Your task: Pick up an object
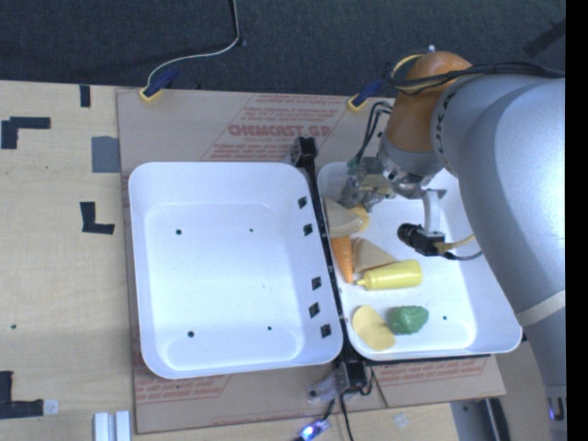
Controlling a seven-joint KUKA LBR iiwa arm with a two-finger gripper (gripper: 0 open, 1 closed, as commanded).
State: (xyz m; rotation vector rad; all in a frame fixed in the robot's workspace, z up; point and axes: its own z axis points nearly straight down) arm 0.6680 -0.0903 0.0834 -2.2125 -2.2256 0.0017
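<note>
My gripper (360, 193) hangs over the far left corner of the right bin (459, 333), below the orange band of the wrist. Directly under it lies a pale cream piece (346, 220), partly covered by the gripper. In front of that are an orange carrot-like piece (342, 258) along the bin's left wall, a beige wedge (371, 253) and a yellow bottle-shaped object (393, 276). Nearer the front edge sit a pale yellow lump (372, 328) and a green lump (406, 319).
The left bin (220, 265) stands beside the right one, with a black divider (314, 246) between them. The thick grey arm (514, 173) covers the right side of the right bin. A black cable loop (424, 239) dangles from the wrist over the bin.
</note>
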